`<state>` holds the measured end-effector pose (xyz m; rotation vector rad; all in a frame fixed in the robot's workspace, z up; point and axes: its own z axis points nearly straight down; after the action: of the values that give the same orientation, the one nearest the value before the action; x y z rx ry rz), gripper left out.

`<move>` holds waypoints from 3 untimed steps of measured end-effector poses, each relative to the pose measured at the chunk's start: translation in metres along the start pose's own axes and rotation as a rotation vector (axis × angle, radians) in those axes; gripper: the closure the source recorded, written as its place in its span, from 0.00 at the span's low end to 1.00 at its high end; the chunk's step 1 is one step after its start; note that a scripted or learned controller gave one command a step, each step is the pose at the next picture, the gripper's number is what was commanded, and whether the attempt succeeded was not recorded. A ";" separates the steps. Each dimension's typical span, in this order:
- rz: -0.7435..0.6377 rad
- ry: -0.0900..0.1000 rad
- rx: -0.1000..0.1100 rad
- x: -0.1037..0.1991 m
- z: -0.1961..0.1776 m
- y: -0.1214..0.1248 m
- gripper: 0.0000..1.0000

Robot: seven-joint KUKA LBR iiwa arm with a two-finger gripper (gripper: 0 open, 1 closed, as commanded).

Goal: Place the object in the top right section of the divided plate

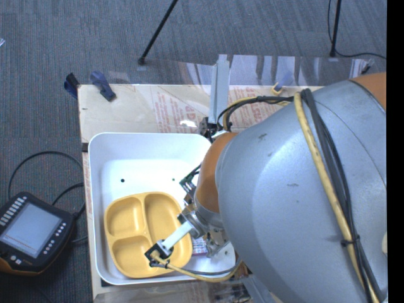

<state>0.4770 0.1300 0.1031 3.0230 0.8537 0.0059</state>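
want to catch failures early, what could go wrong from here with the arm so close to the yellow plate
1. The arm hangs low over the right edge of the yellow divided plate; moving down could knock or slide it in the white bin.
2. The wrist sits nearer the plate's lower right rim than the top right section, so a release might land wrongly.
3. I cannot tell whether anything is held.

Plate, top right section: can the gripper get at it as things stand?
Probably yes. The gripper sits just beside the right rim of the plate, the top right section lies bare next to it, and nothing stands between them. Whether it carries anything I cannot tell.
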 end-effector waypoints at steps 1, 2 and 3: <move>0.149 -0.015 -0.002 0.028 0.016 -0.051 0.00; 0.370 -0.020 -0.016 0.041 0.017 -0.069 0.00; 0.371 -0.019 -0.014 0.051 0.017 -0.084 0.00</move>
<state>0.4764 0.2277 0.0862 3.1105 0.2795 -0.0168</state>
